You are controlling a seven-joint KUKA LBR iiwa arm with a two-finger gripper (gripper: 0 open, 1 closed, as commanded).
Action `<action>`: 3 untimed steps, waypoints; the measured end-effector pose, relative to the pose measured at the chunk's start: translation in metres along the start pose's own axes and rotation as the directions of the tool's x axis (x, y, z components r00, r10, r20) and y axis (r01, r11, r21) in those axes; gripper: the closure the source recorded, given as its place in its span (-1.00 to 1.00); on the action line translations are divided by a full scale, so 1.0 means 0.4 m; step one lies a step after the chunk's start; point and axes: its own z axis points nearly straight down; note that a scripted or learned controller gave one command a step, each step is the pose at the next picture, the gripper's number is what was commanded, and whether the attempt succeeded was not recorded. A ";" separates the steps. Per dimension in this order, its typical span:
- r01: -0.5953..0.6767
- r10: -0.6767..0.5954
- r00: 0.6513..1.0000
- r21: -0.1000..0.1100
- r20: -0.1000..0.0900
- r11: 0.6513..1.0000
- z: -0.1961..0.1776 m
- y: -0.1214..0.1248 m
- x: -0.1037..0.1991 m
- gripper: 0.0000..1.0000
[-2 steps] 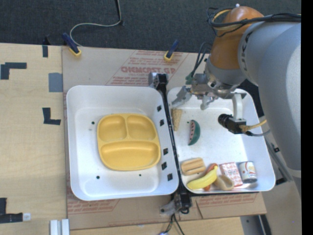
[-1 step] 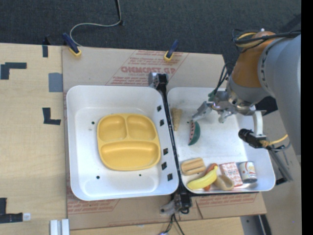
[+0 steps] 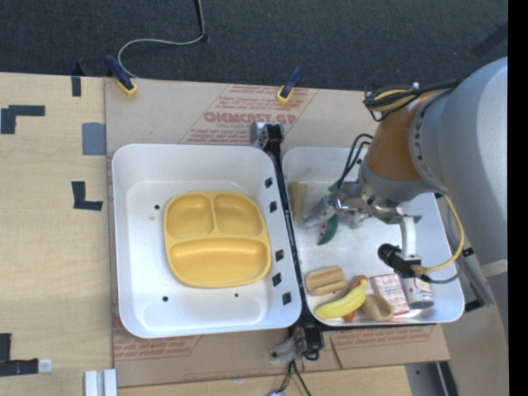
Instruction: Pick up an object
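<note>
Bins sit side by side on the bench. At the 9 o'clock side is the left bin (image 3: 132, 246), and in it lies a yellow plate (image 3: 217, 239) with three parts. Nothing is on the plate.

Next comes the right bin (image 3: 450, 308), where all the small things are. A tan roll (image 3: 297, 195) lies near the bin's 10 o'clock corner. A green thing (image 3: 328, 229) lies near the middle, long and thin, with its long way running from about 1 o'clock down to 7 o'clock. Along the 6 o'clock edge are a hot dog bun (image 3: 324, 280), a yellow banana (image 3: 341, 304), and a red and white box (image 3: 389, 294).

The gripper (image 3: 345, 207) hangs low over the middle of the right bin, and the grey arm (image 3: 462, 139) reaches in from 3 o'clock. The green thing is just beside the gripper, toward 7 o'clock, so it is the closest thing to grab. I think that is the one it is going for. I cannot tell how the hand is set, because the parts there are too dark and mixed up to make out. Nothing can be seen held in it.

To grab the green thing well, the hand should close across its thin way, not along its long way.
</note>
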 end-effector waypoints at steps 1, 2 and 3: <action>0.000 0.000 1.000 -0.002 0.002 1.000 0.001 0.146 -0.001 -1.00; -0.001 0.001 1.000 0.015 0.010 1.000 -0.001 0.194 -0.003 -1.00; -0.002 0.002 1.000 0.015 0.012 1.000 -0.002 0.196 -0.001 -1.00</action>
